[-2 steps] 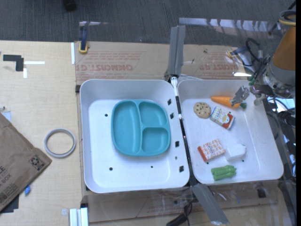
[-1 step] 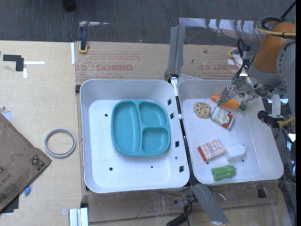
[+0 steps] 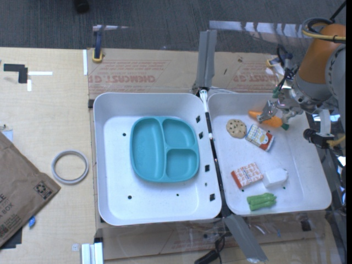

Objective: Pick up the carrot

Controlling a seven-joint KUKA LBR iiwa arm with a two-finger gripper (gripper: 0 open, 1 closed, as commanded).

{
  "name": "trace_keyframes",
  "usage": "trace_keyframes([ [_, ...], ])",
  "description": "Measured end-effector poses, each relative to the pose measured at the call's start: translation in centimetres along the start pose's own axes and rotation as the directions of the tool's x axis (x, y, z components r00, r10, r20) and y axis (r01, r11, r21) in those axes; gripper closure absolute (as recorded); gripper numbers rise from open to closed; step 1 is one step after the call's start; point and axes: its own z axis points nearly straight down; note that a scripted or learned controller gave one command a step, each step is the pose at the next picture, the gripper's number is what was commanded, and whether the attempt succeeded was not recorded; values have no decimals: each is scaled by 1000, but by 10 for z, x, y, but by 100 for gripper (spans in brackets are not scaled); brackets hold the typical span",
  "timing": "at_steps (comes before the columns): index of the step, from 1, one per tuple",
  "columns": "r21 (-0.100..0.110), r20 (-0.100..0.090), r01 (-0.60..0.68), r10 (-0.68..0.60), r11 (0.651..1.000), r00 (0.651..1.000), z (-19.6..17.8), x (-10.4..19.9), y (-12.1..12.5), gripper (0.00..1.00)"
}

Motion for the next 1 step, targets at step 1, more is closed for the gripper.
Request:
trace_keyframes([
  [1,-9,-3,-78,78,997,997,-88,87,-11,100],
])
